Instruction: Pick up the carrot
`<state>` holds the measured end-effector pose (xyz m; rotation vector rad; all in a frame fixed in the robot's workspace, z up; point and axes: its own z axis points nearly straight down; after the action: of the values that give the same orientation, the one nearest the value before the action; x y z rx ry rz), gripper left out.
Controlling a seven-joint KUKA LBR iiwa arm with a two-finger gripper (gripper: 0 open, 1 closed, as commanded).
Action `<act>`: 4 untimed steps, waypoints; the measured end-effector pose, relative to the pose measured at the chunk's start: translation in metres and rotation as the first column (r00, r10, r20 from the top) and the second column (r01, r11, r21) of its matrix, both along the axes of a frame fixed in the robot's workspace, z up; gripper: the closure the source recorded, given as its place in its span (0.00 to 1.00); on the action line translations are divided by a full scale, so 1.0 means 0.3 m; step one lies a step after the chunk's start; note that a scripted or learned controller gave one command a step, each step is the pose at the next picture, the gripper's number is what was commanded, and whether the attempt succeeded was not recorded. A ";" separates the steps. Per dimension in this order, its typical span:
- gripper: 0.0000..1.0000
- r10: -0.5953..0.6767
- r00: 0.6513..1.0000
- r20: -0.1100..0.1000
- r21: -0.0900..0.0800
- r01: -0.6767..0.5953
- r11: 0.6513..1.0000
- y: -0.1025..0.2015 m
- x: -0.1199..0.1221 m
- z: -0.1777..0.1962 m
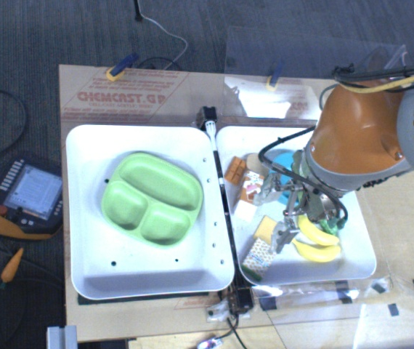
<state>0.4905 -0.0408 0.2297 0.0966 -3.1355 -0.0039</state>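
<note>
Camera view: a grey arm with a broad orange band reaches in from the right, over the right one of 2 white bins (367, 262). Its gripper (288, 220) hangs low over a cluster of small items there. Metal parts and cables crowd the tip, so whether it is open or closed cannot be told, and nothing can be seen held in it.

Just right of the gripper and slightly below lies a yellow banana (316, 243). Just left of it sits a pale yellow block (265, 229), with a patterned packet (258, 255) below that. Further up and left are a red and white piece (250, 189) and an orange-brown block (234, 169).

The left bin (74, 195) holds a green plate (152, 198) with 3 sections.

What looks like the carrot (11, 265), a small tapered orange shape, lies outside both bins on the dark floor. It is well apart from the gripper, far to its left, just below a handheld controller (25, 195).
</note>
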 end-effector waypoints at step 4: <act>0.00 0.206 0.978 0.008 -0.002 -0.206 0.978 0.131 0.301 -0.153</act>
<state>0.5808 -0.0017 0.1838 0.4222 -3.1161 -0.0015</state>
